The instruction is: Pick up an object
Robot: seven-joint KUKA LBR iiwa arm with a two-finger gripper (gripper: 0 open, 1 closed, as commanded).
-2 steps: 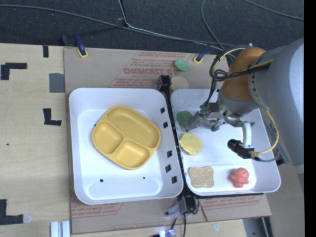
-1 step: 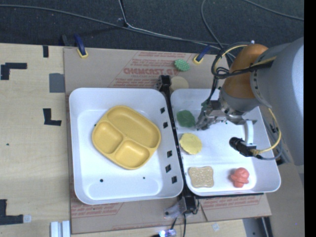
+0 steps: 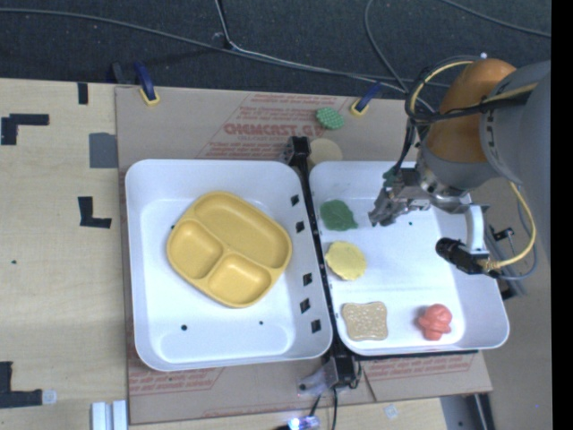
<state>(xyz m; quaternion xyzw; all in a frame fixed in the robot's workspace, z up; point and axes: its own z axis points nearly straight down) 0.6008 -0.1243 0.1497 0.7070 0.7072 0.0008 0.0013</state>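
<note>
The tool (image 3: 387, 211) hangs just right of the green disc (image 3: 337, 214) — grip state I cannot tell. The disc looks light, flat, probably rubbery — pinch its rim.

Two white bins (image 3: 143, 240) on bench (image 3: 54, 258)

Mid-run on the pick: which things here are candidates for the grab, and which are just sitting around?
Job: gripper; in the right bin: green piece, yellow piece, tan waffle, red piece.

Lying about: yellow divided tray in the left bin; green piece on the cardboard; blue clamps.
</note>
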